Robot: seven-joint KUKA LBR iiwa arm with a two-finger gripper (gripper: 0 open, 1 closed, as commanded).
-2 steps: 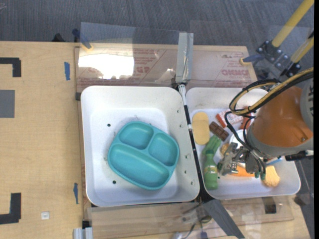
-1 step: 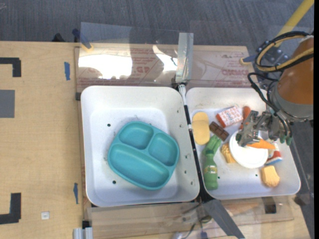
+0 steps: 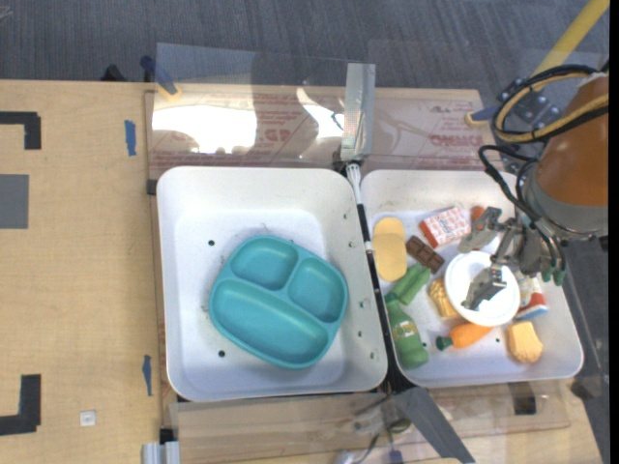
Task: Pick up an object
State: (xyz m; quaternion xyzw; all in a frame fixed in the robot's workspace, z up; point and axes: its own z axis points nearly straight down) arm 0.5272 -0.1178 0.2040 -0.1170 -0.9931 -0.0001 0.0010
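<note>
Floor: grey carpet (image 3: 290,8) lies beyond the bench at 12 o'clock.
Bench: a pale wooden bench top (image 3: 68,259) carries black corner markings and strips of blue tape at 9 o'clock.
Backing sheet: a clear plastic sheet (image 3: 251,114) reflecting light lies behind the bins, with a grey tape strip (image 3: 358,109) running upright between them.
Left bin: a shallow white bin (image 3: 184,201) sits at the centre of the view.
Left bin contents: a teal divided plate (image 3: 279,301) with three compartments rests flat, slightly toward 6 o'clock of the bin floor.
Right bin: a shallow white bin (image 3: 566,346) sits at 3 o'clock, touching the left bin along a shared edge.
Right bin contents: a yellow oblong toy (image 3: 390,247) at 9 o'clock; a brown chocolate bar piece (image 3: 424,252) just beside it; a red and white packet (image 3: 446,225) at 12 o'clock; a green bottle (image 3: 406,334) at 7 o'clock; an orange carrot toy (image 3: 468,335) at 6 o'clock; a yellow block (image 3: 525,341) at 5 o'clock; a white round dish (image 3: 481,289) near the centre.
Arm: the orange and grey arm (image 3: 580,162) enters at 3 o'clock, with yellow and black cables (image 3: 527,104) looped above it.
Gripper: the gripper (image 3: 489,285) hangs over the white round dish.
Gripper state: whether it is gripping anything cannot be told.
</note>
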